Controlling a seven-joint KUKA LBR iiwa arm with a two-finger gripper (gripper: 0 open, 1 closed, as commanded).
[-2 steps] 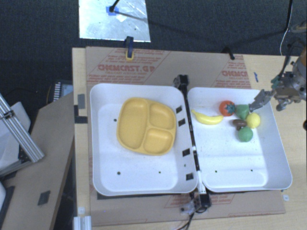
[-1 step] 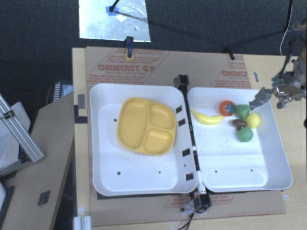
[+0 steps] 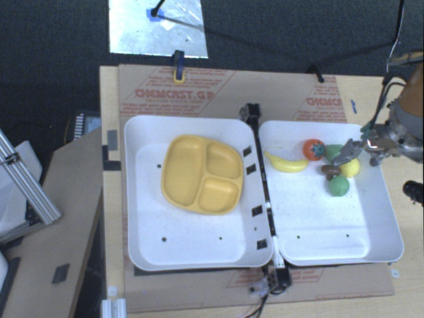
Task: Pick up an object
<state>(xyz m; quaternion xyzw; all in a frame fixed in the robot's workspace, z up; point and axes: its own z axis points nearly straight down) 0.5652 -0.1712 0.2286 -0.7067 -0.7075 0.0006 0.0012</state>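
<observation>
We cannot tell how our tool [image 3: 352, 150] is set as it crowds the toy lemon [image 3: 350, 168], just right of the banana [image 3: 286, 163]; among such close neighbours, it may nudge rather than grasp.

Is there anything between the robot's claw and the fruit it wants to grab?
Nothing visible blocks it. The gripper is already right at the fruit cluster in the right bin, beside the yellow lemon and above the green ball. The fruits are crowded, with the tomato and banana just to its left.
</observation>
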